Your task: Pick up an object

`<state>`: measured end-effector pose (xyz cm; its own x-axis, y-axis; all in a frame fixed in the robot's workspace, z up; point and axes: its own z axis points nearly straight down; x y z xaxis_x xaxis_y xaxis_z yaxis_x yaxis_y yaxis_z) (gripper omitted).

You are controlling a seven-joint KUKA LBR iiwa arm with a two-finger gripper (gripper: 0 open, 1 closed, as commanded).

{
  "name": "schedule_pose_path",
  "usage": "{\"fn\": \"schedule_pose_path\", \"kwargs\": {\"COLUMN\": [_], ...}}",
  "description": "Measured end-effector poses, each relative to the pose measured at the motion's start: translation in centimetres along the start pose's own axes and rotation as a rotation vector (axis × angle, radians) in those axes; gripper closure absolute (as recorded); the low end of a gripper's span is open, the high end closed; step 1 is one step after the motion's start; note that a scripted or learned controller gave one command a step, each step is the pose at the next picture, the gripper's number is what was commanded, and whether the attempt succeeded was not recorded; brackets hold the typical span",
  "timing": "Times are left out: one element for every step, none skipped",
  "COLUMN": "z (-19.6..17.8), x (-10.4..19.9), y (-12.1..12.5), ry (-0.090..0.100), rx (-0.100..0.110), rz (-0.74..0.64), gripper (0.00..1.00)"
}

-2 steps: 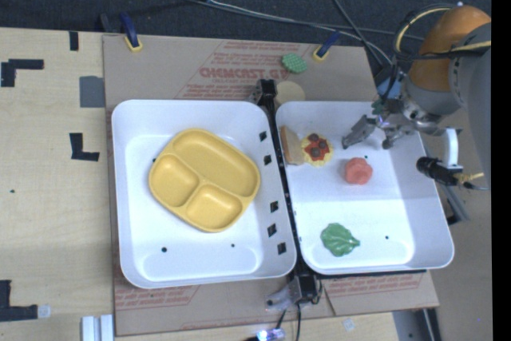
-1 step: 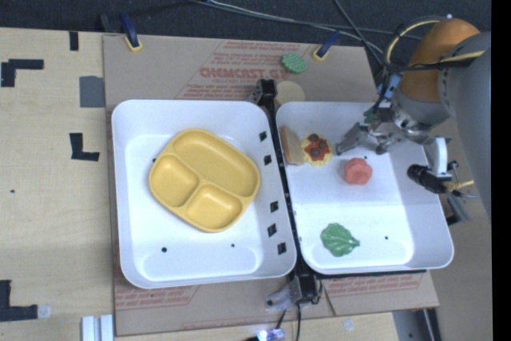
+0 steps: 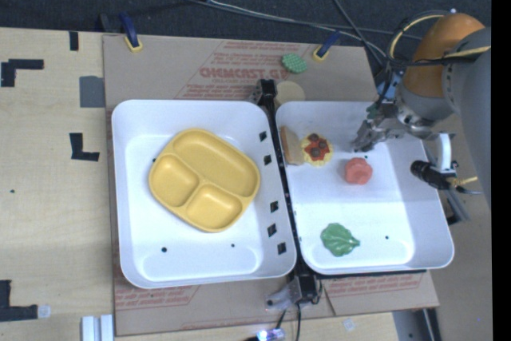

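Note:
In the right bin (image 3: 399, 239) lie a red round object (image 3: 358, 171), a small tart with red and dark berries (image 3: 317, 148) beside a tan bread piece (image 3: 291, 145), and a green leafy object (image 3: 339, 239) near the front. My gripper (image 3: 365, 140) hangs over the bin's back right part, just above and to the right of the red object, not touching it. Nothing shows between its fingers. The grey arm with its orange band (image 3: 443, 44) comes in from the right.
The left bin (image 3: 136, 251) holds a yellow divided plate (image 3: 204, 179). A small green waffled object (image 3: 293, 62) lies on the cardboard behind the bins. Black clips run along the divider between the bins. Cables cross the dark floor at the back.

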<state>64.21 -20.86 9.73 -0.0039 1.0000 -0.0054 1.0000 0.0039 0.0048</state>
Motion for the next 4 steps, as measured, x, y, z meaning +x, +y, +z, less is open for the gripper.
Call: {"fn": "schedule_pose_path", "kwargs": {"z": [-4.3,-8.7,-12.5,-12.5], "x": [-0.1,0.0,0.0,6.4], "y": [0.5,0.2,0.4,-0.6], "ry": [0.005,0.005,0.005,0.007], "rx": [0.002,0.002,0.001,0.005], "rz": [0.002,0.003,0.002,-0.002], "gripper": [1.0,1.0,1.0,1.0]}}
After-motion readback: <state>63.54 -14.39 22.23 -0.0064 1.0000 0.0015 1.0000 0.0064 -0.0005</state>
